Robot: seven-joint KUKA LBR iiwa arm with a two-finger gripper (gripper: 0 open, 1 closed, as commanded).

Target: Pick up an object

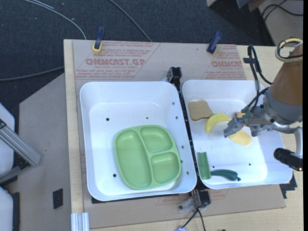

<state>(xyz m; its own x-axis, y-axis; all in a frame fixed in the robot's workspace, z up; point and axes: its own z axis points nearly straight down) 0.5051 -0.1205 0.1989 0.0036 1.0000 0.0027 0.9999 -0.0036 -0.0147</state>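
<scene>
We see the gripper (237,125) low in the right bin (274,174), mid-bin; can't tell whether it's released or clenched. A yellow banana (215,121) lies just beside it toward the left wall, curved. A yellow piece (242,138) sits right under it. Tan bread slice (199,109) near the back-left corner, green pepper (224,174) by the front edge. Left bin (96,100) carries a green divided plate (146,156).

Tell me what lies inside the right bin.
The right bin holds a tan bread slice, a yellow banana, a pale yellow piece and a green tool. The gripper covers part of the yellow piece.
</scene>
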